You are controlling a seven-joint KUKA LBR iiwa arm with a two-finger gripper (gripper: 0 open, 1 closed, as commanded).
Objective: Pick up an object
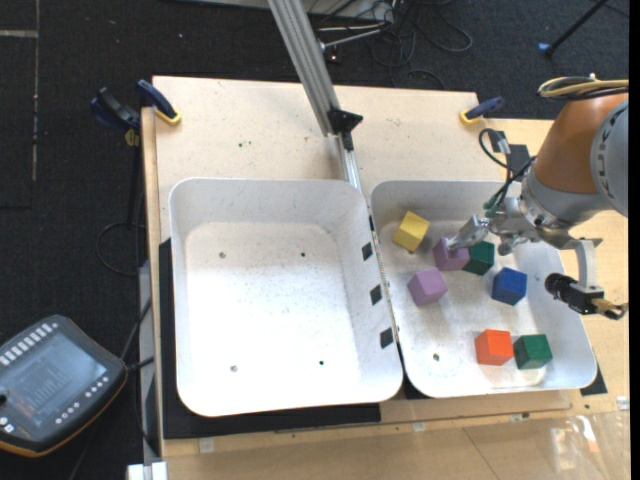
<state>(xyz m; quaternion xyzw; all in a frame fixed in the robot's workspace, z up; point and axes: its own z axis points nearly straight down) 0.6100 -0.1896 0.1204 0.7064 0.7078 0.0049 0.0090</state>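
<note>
Camera view, arm: the grey arm with its orange band (580,153) reaches in from the right and bends down over the right bin (560,380), which fits a pick from the cluster of blocks there
Camera view, jaws: the gripper (468,236) sits low at the upper purple block (449,255), its tip touching or just above the block's top edge; whether the jaws are apart or together I cannot tell, and no block shows between them
Camera view, likely target: the upper purple block, in the right bin's upper middle, judged so because the tip points at it
Camera view, crowding: a dark green block (481,258) lies just beside that purple block on its right, touching or nearly so, and may block 1 finger from getting down that side
Camera view, other blocks: 7 in all; a yellow block (411,232) near the bin's left wall, a second purple block (428,287) below the target, a blue block (509,286), an orange block (493,347) and a green block (533,350) side by side near the front rim
Camera view, left bin (200,228): white, holding no blocks, a likely drop place
Camera view, surroundings: both bins rest on the pale table (260,128); a slanted metal rail (305,48) ends at their shared edge; a grey pendant (50,383) lies on the floor at lower left, well apart from the work
</note>
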